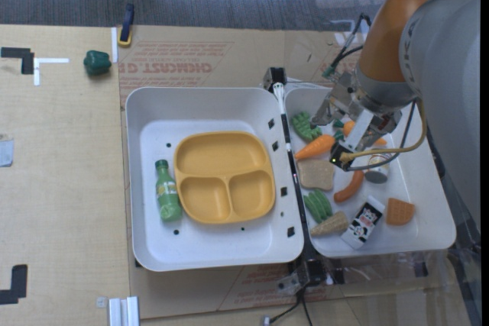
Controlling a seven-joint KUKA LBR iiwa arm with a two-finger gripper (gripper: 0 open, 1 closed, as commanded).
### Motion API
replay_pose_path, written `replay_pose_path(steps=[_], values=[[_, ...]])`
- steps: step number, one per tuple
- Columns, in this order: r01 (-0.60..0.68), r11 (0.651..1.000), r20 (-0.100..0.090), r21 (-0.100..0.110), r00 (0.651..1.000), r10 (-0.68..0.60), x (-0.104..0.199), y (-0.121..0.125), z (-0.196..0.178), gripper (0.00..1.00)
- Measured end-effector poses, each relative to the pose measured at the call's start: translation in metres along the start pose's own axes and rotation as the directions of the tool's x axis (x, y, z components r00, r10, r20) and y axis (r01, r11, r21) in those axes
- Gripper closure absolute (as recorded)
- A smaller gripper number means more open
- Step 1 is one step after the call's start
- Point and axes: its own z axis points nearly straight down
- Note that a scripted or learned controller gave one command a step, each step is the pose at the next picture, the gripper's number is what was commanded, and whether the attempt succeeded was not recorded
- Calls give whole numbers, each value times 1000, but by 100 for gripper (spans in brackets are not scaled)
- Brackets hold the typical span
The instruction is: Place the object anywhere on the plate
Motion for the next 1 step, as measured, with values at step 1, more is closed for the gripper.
replay_pose_path(steps=[1], values=[[0,1000,0,0,1000,0,0,0,0,0]])
